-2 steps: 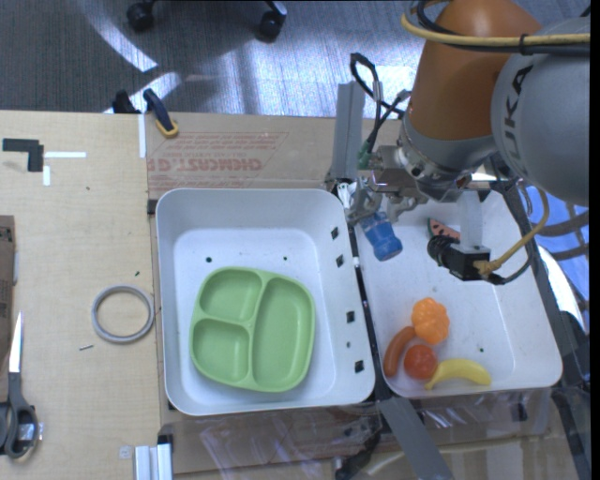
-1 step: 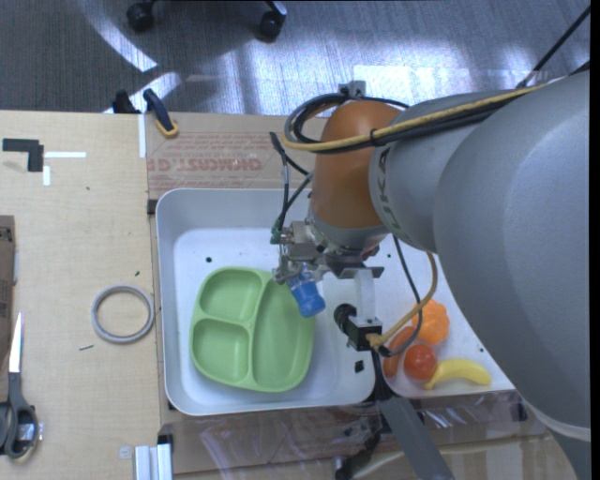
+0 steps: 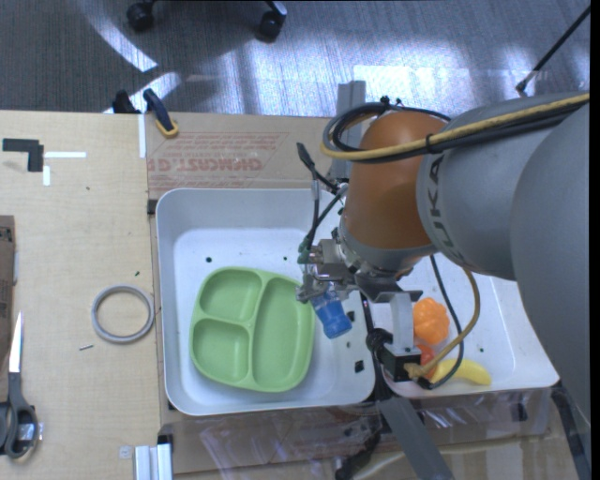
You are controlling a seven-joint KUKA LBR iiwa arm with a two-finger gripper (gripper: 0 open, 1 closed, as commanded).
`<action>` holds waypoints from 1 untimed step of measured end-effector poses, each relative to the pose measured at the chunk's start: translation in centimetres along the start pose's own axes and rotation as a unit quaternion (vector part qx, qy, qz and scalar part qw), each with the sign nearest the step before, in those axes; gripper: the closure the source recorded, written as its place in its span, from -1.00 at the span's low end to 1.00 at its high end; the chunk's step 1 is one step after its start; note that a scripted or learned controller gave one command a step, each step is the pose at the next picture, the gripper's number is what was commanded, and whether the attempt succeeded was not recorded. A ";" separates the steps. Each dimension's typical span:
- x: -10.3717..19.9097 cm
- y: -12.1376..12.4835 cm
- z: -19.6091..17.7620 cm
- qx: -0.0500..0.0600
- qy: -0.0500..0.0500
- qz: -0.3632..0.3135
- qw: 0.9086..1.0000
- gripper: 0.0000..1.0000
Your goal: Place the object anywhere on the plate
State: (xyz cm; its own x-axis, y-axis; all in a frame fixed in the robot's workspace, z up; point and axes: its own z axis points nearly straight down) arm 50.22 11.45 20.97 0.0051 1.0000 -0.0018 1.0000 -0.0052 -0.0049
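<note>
Tool (image 3: 323, 292) low (arm from right)

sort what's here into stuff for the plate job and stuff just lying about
For the job:
- green three-compartment plastic plate
- small blue object at the gripper

Lying about:
- orange fruit-shaped toy
- yellow banana toy
- grey ring
- scissors

On your worktop (image 3: 75, 234) a roll of tape (image 3: 123, 313) sat left of the white bins (image 3: 178, 281), and scissors (image 3: 17, 417) lay by the near-left edge. The right-hand bin had an orange fruit thing (image 3: 432, 320) and a banana (image 3: 466, 373) in it. Chair casters (image 3: 269, 22) showed on the floor (image 3: 328, 47) up top.
</note>
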 end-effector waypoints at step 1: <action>-2.1 0.4 -6.6 -0.001 0.000 0.000 1.000 1.00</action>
State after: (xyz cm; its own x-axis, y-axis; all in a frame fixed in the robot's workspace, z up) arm 50.61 9.39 27.53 0.0043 1.0000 -0.0025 1.0000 -0.0043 -0.0020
